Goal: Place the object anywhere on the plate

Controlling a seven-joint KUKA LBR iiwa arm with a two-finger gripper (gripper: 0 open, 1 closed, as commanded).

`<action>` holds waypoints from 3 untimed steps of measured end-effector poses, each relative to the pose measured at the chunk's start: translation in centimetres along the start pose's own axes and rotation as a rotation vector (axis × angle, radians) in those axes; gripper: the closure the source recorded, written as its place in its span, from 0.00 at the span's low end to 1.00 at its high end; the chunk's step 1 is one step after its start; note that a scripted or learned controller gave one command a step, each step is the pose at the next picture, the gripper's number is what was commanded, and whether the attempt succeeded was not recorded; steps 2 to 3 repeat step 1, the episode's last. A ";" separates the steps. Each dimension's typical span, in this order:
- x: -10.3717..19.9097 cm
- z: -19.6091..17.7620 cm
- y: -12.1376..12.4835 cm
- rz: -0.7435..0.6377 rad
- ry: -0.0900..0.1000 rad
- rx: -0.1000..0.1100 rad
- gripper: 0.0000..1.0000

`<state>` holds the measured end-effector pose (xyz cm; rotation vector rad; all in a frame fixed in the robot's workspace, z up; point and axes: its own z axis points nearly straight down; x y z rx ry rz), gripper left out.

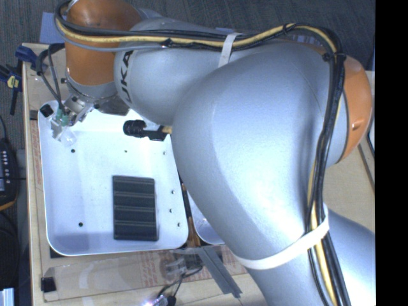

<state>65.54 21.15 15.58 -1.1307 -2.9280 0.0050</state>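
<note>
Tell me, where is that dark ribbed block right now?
The dark ribbed block lies flat in the left white bin, near its front edge, well away from the gripper at the bin's far left corner.

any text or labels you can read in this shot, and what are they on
"UKA", dark letters running vertically on the grey arm just below its orange band; likely part of KUKA, the first letter hidden.
Reddish print on the bench in front of the left bin: too blurred to read.
No other text legible.
</note>
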 end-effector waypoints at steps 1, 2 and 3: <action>0.5 5.6 -0.6 0.258 -0.006 -0.013 1.00; 0.5 5.6 -0.6 0.258 -0.006 -0.013 1.00; 0.5 5.6 -0.6 0.258 -0.006 -0.013 1.00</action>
